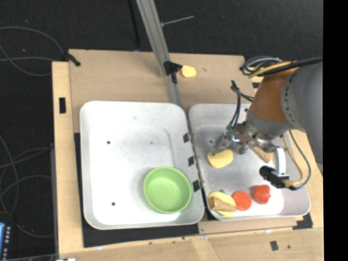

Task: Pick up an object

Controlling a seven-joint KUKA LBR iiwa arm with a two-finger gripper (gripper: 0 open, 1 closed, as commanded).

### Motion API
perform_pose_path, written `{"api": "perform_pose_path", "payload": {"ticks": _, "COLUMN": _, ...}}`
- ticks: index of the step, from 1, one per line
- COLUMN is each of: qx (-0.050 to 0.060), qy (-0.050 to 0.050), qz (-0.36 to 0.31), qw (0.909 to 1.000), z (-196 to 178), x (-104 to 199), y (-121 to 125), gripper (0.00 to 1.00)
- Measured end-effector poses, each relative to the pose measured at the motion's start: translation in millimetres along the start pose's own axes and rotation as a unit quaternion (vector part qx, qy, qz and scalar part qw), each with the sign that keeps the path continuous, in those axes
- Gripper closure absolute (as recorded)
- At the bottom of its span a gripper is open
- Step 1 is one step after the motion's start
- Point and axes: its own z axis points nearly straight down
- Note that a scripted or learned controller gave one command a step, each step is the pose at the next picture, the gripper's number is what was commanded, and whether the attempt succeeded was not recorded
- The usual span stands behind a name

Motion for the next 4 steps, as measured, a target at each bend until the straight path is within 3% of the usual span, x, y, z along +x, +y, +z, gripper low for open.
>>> {"api": "perform_pose_path", "payload": {"ticks": 1, "qx": -0.003, "qy": 0.001, "qz": 0.002, "qw": 1.0, "z": -14, "x": 0, "y": 2, "gripper": 1.0}}
{"api": "perform_pose_path", "payload": {"ticks": 3, "qx": -0.006, "qy": 0.001, "qz": -0.002, "qw": 1.0, "z": -114, "x": 4, "y": 7, "gripper": 1.0}}
{"api": "perform_pose_path", "payload": {"ticks": 4, "qx": -0.002, "qy": 0.002, "qz": -0.004, "qw": 1.0, "z": -109, "x": 52, "y": 9, "gripper": 1.0}}
